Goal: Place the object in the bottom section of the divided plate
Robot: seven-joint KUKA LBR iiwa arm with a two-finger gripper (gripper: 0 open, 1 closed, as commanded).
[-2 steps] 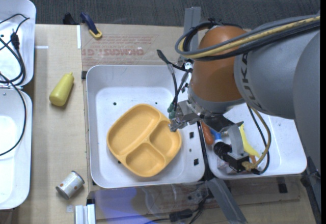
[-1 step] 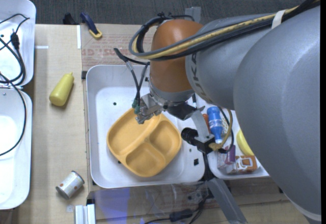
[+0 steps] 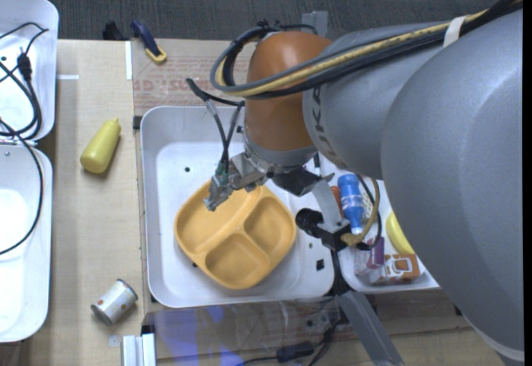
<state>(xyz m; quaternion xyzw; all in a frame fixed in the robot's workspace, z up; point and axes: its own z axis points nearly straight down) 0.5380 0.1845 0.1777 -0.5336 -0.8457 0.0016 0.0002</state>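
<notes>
Grey arm with orange band reaches over the left bin (image 3: 162, 215). The pincer (image 3: 218, 188) sits above the yellow divided plate's (image 3: 237, 239) upper-left rim; whether it is wide or narrow cannot be told. A blue bottle (image 3: 351, 200) lies in the right bin. A yellow bottle (image 3: 100, 147) and a small can (image 3: 113, 300) rest on the bench (image 3: 91, 223).

Smooth, matt yellow plastic divided plate (image 3: 237, 241) in a glossy white plastic bin (image 3: 166, 215); the can (image 3: 113, 301) looks metallic

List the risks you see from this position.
1. The gripper sits low over the yellow three-section plastic plate's upper left rim, so a descent may tip or shove the plate.
2. Black cables hang beside the gripper and might snag.
3. The grey arm hides much of the right white bin.
</notes>
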